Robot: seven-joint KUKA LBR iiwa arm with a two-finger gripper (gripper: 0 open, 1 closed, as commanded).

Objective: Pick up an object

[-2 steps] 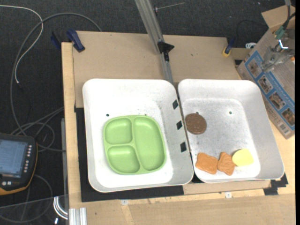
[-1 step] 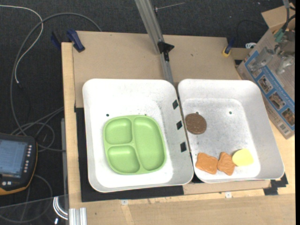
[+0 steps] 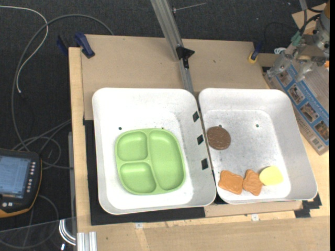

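Right bin (image 3: 293, 120), front edge: yellow round piece (image 3: 271, 175) looks light, rigid, perhaps slick, best pinched across its sides; hand (image 3: 309, 41) state unreadable.

Bench (image 3: 131, 61) bears left bin (image 3: 104, 109), right bin (image 3: 282, 109).

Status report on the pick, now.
Tool at upper right, off the bins, nothing seen held. Brown disc, two orange pieces, yellow piece in right bin. Nothing covering them.
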